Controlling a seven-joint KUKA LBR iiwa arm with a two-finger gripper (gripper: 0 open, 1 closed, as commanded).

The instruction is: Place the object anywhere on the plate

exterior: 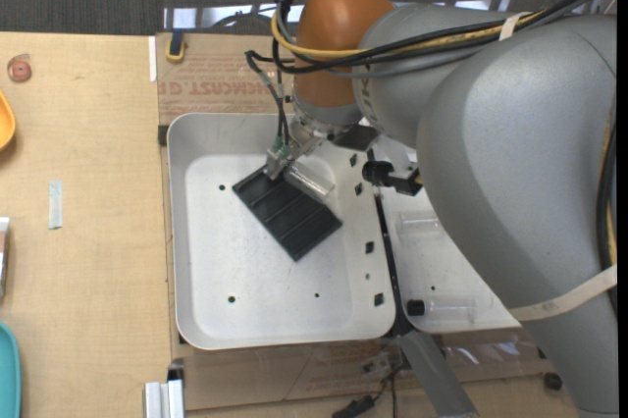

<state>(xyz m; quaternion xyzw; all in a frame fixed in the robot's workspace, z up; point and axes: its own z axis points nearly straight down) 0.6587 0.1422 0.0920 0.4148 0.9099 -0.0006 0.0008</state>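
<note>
A black ridged rectangular plate (287,214) lies at a slant in the upper middle of the left white bin (206,308). My gripper (281,161) hangs from the orange-banded wrist (334,43), right over the plate's upper corner. A small pale, translucent object (314,179) sits at the plate's upper right edge, just beside the gripper. Whether it touches the gripper is unclear. The wrist hides the gripper's upper part.
The arm's grey bulk (510,151) covers most of the right bin (442,298). Cardboard (221,87) lies behind the left bin. On the wooden bench at the left lie a small grey strip (55,205), an orange item (4,127) and a teal item (8,372).
</note>
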